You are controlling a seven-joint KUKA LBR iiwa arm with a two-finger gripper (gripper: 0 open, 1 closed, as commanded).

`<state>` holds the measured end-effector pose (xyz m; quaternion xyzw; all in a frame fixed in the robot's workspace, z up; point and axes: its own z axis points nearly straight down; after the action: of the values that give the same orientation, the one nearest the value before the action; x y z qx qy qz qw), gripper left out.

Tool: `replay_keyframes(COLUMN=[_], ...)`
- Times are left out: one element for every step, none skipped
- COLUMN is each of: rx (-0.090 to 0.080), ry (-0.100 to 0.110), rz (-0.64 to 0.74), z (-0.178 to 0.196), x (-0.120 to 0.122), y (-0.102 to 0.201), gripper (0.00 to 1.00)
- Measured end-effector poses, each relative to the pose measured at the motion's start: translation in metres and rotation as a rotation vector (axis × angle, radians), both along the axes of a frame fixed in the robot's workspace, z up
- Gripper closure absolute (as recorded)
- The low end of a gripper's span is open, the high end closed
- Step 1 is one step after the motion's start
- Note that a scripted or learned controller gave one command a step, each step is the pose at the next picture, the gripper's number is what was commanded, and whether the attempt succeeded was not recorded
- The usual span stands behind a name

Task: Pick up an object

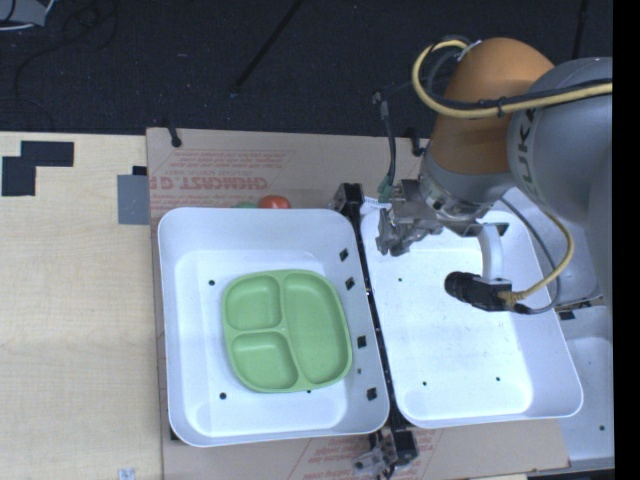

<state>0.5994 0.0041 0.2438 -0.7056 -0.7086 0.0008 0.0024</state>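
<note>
The grey arm (560, 138) reached in from the right, its orange band (490, 98) above the wrist. The gripper (398, 230) hung over the right bin's far left corner.

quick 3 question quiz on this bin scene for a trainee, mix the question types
1. True or false: the green divided plate lies in the right bin.
2. How many compartments does the plate have?
3. The claw hangs over: A) the plate's middle, B) the right bin's upper left corner near the divider, C) the wooden bench.

Key: 1 false, it lies in the left bin; 2 three; 3 B.
</note>
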Motion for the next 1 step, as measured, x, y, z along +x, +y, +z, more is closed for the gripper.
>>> replay_keyframes(rx=[-0.001], ry=[0.001], rz=[-0.001], z=[-0.0095], x=[-0.0082], y=[0.0424], gripper=[1.0])
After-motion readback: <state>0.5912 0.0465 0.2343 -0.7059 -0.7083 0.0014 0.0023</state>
